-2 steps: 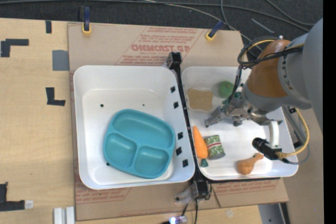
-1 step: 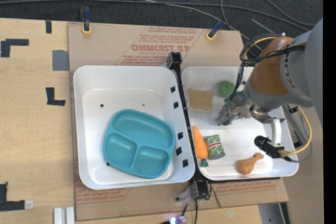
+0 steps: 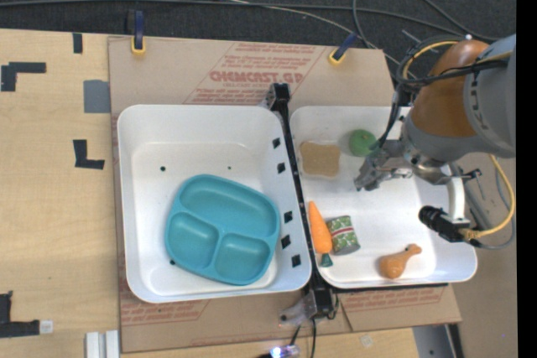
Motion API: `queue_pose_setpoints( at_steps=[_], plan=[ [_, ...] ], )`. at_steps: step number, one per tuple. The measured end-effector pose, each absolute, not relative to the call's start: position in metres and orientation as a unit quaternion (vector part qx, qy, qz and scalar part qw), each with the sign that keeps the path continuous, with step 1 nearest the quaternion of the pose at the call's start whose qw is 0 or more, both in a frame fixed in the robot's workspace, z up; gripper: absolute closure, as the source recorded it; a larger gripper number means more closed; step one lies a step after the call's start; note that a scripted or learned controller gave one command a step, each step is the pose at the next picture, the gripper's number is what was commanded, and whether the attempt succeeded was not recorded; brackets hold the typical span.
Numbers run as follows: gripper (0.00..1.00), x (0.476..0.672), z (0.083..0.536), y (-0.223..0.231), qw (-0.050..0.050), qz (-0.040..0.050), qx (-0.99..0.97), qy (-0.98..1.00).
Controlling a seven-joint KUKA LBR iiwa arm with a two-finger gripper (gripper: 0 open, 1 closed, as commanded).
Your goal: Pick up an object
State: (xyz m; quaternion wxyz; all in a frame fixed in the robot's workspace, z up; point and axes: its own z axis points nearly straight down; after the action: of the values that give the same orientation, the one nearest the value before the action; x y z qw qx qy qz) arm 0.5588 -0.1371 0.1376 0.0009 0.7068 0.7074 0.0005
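The right bin (image 3: pixel 436 205) holds a tan bread slice (image 3: pixel 320 159), a green ball (image 3: pixel 362 141), an orange carrot (image 3: pixel 318 229), a small green packet (image 3: pixel 342 234) and a brown drumstick (image 3: pixel 398 261). My gripper (image 3: pixel 369 177) hangs over the bin's upper middle, just below the green ball and right of the bread slice. I see nothing between its fingers. The grey arm with its orange band reaches in from the right.
The left bin (image 3: pixel 143 138) carries a teal divided plate (image 3: pixel 221 229). A black divider with clips runs between the bins. Cables loop above and beside the arm at the right. Cardboard lies under both bins.
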Motion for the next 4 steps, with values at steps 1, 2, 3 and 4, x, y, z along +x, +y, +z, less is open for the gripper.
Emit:
queue_pose_setpoints(
  at_steps=[1, 2, 3, 4],
  plan=[
    [1.0, 0.558, 0.2, -0.138, 0.002, 0.0008, 0.707, 0.708],
    [1.0, 0.559, 0.229, -0.138, 0.001, 0.0006, 0.707, 0.708],
    [1.0, 0.556, 0.218, -0.082, -0.001, -0.0003, 0.705, 0.709],
    [1.0, 0.546, 0.212, -0.037, -0.001, -0.0008, 0.706, 0.709]
  ],
)
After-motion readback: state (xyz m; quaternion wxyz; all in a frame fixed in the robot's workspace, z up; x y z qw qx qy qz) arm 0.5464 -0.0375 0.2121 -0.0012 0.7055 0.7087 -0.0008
